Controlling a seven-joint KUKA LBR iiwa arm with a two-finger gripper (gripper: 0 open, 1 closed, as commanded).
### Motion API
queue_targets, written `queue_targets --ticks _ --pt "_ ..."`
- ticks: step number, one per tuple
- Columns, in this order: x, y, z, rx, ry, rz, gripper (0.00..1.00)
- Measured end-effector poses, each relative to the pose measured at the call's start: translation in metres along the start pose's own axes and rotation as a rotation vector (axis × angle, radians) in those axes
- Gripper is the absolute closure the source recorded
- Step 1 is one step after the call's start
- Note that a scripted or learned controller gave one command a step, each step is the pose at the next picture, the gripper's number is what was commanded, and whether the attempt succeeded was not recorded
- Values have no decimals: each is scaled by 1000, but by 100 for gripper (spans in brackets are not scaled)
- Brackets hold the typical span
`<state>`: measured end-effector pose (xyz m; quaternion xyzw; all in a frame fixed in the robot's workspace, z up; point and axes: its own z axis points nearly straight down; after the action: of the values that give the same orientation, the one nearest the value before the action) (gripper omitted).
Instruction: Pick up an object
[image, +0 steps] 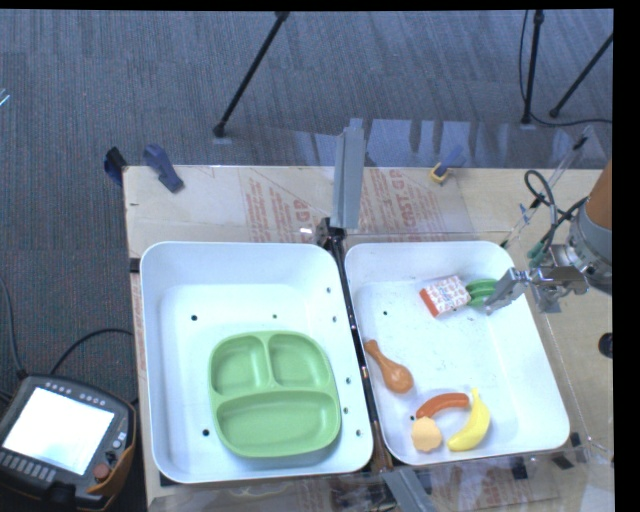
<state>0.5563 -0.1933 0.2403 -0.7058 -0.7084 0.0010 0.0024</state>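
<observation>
The right bin (520, 400) holds several toy foods. A red-and-white packet (445, 296) lies near its back, with a green item (482, 291) touching its right side. My gripper (504, 291) reaches in over the bin's right wall, its tip right beside the green item. A brown drumstick (388, 367) lies left of centre. Near the front sit a red sausage (442, 404), a yellow banana (472, 424) and a small orange round fruit (426, 435), close together.
The left bin (175, 300) holds a green divided plate (273, 392). A grey upright post (349, 185) stands behind the gap between the bins. Cables (540, 210) hang at the right beside the arm. A tablet-like pendant (62, 432) lies at the lower left.
</observation>
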Motion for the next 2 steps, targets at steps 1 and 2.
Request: queue_targets --ticks 1,2 --pt "-15 82 123 12 2 59 0" --pt "-2 88 127 -1 -1 1 0"
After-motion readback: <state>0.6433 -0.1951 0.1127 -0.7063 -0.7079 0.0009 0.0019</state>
